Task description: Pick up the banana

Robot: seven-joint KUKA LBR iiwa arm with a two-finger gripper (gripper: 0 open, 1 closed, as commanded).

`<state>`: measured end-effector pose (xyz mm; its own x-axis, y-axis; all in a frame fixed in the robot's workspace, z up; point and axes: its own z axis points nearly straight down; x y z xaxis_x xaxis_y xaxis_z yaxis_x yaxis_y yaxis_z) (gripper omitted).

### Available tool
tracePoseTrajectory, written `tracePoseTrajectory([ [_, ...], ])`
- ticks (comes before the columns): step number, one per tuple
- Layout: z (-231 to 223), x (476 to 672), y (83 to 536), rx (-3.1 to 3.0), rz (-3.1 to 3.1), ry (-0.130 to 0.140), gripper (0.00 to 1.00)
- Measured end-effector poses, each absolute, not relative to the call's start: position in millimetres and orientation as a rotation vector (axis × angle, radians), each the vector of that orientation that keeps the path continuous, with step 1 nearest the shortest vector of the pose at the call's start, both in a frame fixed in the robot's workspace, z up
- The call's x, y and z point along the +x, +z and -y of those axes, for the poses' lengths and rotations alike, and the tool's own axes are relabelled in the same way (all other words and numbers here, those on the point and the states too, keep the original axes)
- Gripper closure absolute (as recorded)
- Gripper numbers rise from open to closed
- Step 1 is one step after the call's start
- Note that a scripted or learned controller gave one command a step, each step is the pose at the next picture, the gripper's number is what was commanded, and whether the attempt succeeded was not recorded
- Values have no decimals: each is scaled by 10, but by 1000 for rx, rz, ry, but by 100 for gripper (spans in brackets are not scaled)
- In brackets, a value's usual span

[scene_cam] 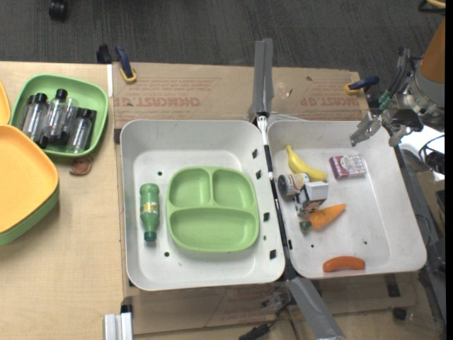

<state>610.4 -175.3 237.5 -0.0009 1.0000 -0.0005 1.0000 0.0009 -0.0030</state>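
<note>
Over the right bin's (396, 211) far right corner, my gripper (369, 127) hangs above the rim, and at this slant and size I cannot tell how it is set. It holds nothing that I can see. The banana (303, 164) lies in that bin's upper left area, near the wall shared with the left bin (134, 190), well apart from me.

Trouble, as I judge it, comes from crowding. A small can (289, 185) sits just below the banana's end, with a little white box (315, 191) beside it and a carrot (327, 216) under that. Coming down off-centre, I could nudge the can or clip the wall. The banana is curved, smooth and yellow, tapering at its top, so a pinch across the narrow end may slip.

Elsewhere the bin holds a flat pink-and-white packet (348, 166) and an orange sausage-shaped piece (343, 264), both clear of my path. The left bin carries a glossy green divided plate (212, 210) and a green bottle (148, 212); both bins look like hard white plastic.
</note>
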Motion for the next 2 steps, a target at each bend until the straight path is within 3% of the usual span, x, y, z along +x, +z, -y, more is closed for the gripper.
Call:
tracePoseTrajectory([
  [1,1048,6193,1477,-2105,2330,4,0],
  [2,1002,6515,914,-1967,2450,2,0],
])
